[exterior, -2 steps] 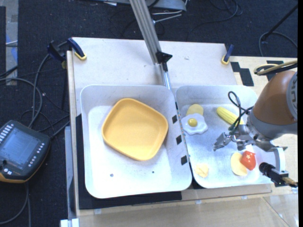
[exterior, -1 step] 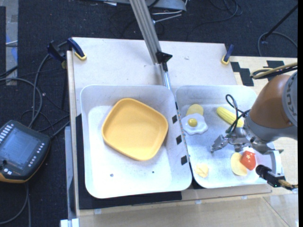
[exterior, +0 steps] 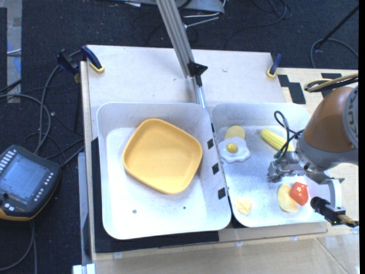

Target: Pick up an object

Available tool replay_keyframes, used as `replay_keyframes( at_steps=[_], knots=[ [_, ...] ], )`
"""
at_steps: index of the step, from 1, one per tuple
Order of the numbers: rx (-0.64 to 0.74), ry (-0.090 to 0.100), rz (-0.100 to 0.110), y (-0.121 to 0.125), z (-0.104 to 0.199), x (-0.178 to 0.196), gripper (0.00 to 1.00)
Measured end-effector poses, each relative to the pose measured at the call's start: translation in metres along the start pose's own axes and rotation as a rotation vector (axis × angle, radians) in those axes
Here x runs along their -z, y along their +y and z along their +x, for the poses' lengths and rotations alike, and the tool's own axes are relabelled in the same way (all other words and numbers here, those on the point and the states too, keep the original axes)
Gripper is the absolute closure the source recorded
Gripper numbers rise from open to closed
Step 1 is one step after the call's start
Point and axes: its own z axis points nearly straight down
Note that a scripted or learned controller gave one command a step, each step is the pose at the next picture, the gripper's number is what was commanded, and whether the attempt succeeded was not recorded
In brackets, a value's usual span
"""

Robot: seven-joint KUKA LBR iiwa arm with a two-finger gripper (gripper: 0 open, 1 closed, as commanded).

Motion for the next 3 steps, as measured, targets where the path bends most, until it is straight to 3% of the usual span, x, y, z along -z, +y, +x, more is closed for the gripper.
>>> replay_keyframes(
  at_steps=[3],
  knots=[
    [0.002,0.000,-0.003,0.009,0.023,0.151,1.00]
  ],
)
